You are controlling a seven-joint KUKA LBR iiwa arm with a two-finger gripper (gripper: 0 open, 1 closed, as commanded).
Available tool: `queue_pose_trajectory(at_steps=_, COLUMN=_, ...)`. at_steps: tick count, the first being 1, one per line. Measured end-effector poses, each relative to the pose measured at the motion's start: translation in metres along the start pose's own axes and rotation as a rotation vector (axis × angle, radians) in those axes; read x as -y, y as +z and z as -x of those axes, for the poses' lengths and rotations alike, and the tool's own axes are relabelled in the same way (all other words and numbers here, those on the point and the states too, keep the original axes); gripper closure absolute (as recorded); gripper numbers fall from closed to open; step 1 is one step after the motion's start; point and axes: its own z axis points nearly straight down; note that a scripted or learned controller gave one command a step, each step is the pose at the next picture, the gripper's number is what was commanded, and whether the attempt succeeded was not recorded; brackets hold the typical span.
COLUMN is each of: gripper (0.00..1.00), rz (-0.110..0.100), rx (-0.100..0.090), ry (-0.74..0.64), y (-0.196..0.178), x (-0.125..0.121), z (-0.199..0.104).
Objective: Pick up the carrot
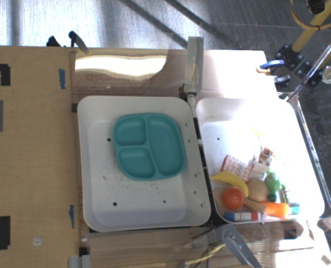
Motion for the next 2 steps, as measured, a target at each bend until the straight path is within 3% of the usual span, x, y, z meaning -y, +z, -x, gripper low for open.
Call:
queue_pose_trajectory(at_steps=1, gripper=1.0, rz=0.001, rx=-0.012, ry=0.453, y=-0.1129, x=-0.0208, z=0.0332)
queue_pose_trajectory(at_steps=2, gripper=0.0, rz=0.004, rx=-0.005, ry=0.453, y=-0.1088, x=-0.0211, z=0.0328)
